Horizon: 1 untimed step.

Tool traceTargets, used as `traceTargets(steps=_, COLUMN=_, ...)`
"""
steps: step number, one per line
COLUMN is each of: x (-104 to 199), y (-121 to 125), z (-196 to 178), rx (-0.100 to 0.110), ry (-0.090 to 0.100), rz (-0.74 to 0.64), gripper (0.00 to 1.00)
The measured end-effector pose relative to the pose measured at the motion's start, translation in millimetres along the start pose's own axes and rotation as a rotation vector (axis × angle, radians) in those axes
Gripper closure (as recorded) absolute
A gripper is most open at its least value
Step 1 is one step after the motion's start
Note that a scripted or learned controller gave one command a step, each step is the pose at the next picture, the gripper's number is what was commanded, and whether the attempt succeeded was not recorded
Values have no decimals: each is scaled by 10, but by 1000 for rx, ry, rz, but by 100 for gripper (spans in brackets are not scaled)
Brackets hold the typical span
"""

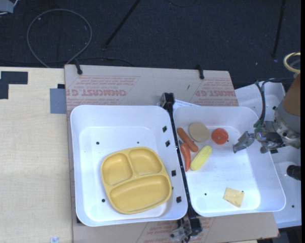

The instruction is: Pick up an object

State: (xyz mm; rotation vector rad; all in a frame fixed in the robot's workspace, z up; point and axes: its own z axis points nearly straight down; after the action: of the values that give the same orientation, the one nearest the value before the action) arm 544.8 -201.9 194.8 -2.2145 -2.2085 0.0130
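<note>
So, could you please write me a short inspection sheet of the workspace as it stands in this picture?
Surface: two white bins side by side on a cardboard sheet, left bin, right bin.
Job's things: in the right bin, a tomato, a tan round piece, a corn cob, two orange carrots, and a cheese wedge lying apart near the front.
Clutter: a yellow divided plate in the left bin.
Grippers: the gripper hangs at the right bin's right side, beside the tomato, with nothing seen in it.
Cables: a black loop on the dark floor behind; wires at the wrist.
Surroundings: a wooden bench top on the left.
</note>
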Motion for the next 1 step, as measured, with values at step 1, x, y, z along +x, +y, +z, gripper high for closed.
traceTargets(steps=1, x=1, y=30, z=-75, rx=-13, ry=-3, rz=-3, gripper=0)
